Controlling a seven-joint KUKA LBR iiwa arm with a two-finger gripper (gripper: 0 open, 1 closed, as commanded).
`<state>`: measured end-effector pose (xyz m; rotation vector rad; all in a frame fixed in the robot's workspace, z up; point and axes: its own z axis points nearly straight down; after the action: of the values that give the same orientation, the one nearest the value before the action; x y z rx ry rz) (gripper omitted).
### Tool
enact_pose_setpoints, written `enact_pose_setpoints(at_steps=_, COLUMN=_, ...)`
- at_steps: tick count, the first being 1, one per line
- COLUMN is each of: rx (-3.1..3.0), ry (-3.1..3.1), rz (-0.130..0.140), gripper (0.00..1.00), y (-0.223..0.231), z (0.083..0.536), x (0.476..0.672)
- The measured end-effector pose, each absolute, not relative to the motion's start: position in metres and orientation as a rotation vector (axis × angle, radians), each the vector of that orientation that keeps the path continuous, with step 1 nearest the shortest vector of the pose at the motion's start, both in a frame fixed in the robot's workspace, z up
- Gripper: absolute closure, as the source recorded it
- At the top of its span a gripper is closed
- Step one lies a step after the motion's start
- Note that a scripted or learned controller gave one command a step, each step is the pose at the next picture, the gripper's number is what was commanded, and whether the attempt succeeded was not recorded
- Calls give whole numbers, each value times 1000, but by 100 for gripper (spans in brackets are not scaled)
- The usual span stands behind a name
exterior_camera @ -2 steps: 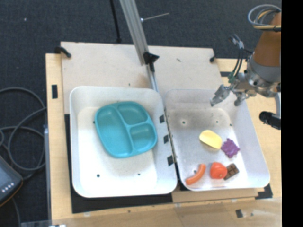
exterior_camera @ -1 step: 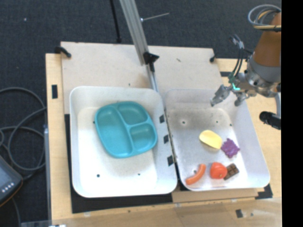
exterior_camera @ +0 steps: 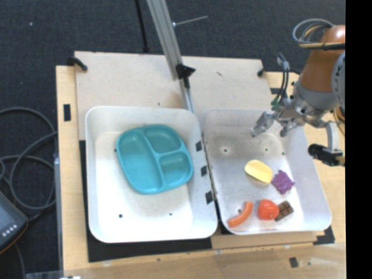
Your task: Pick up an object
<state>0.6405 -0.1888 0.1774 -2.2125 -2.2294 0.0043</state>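
Several small items lie in the right bin (exterior_camera: 232, 132): a yellow piece (exterior_camera: 258, 171), a purple bunch (exterior_camera: 282, 181), a red round piece (exterior_camera: 267, 209), an orange carrot-like piece (exterior_camera: 240, 214) and a small brown block (exterior_camera: 284, 210). My gripper (exterior_camera: 272, 127) hangs over the bin's far right corner, above and beyond the yellow piece. It is open, its two fingers spread apart with nothing between them.
A teal divided plate (exterior_camera: 154, 158) lies in the left bin (exterior_camera: 104, 214). A slanted metal pole (exterior_camera: 165, 31) rises behind the bins. The bare near-left part of the right bin's floor has a few small specks.
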Motion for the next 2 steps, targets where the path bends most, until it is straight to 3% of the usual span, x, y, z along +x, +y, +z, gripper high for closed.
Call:
enact_pose_setpoints(at_steps=1, rx=-2213, ry=-2228, rz=5, gripper=0, y=-188, z=117, x=646)
enact_pose_setpoints(at_steps=2, rx=-2214, ry=-2230, rz=3, gripper=0, y=-188, z=101, x=647)
